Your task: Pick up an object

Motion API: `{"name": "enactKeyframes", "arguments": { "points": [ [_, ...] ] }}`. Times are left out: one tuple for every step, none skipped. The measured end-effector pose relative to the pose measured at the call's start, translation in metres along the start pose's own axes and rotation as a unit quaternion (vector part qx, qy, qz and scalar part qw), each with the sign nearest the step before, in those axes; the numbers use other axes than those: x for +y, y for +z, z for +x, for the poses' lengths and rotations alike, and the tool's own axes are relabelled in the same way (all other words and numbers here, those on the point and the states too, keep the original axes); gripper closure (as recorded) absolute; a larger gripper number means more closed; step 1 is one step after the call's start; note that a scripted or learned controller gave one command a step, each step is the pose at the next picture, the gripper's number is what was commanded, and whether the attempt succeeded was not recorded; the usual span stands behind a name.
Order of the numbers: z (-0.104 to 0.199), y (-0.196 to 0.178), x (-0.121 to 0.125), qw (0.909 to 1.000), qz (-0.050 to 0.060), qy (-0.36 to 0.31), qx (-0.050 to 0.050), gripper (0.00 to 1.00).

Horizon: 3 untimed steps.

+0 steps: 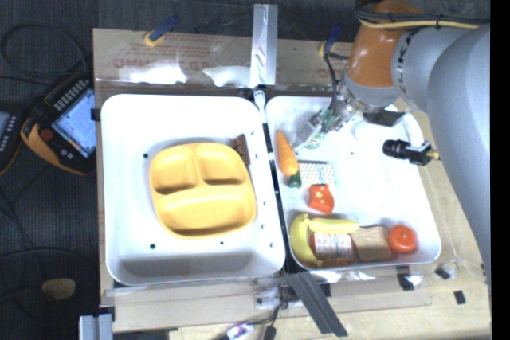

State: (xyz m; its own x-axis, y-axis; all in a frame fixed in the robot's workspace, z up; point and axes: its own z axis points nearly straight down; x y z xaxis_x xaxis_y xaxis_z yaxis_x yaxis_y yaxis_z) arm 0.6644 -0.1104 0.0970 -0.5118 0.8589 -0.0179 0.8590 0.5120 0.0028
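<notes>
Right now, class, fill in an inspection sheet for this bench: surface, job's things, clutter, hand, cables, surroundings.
Surface: two shallow white bins on a bench.
Job's things: orange toy carrot, red toy strawberry, yellow toy banana, brown bread slice, small red tomato, right bin; yellow sectioned plastic tray, left bin.
Clutter: patterned card.
Hand: hand low over right bin's far end.
Cables: black cable on floor.
Surroundings: orange-edged handheld controller, left.

Grey arm with an orange band, at the right of the frame

The arm [458, 91] is a thick, smooth, rounded grey body filling the right edge. Toward the upper middle it narrows into a glossy orange band [374, 60], with dark cables looping over its top. Below hangs a small metallic gripper [327, 123] with green touches.
</notes>
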Motion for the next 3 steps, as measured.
{"name": "enactKeyframes", "arguments": {
  "points": [
    [0.0,-0.011,0.003,1.0,-0.004,-0.001,-0.002,1.0],
    [0.048,-0.088,0.035,0.9997,0.001,0.024,0.008,1.0],
    [0.089,-0.116,0.038,0.9714,0.004,0.237,0.008,1.0]
  ]
}}
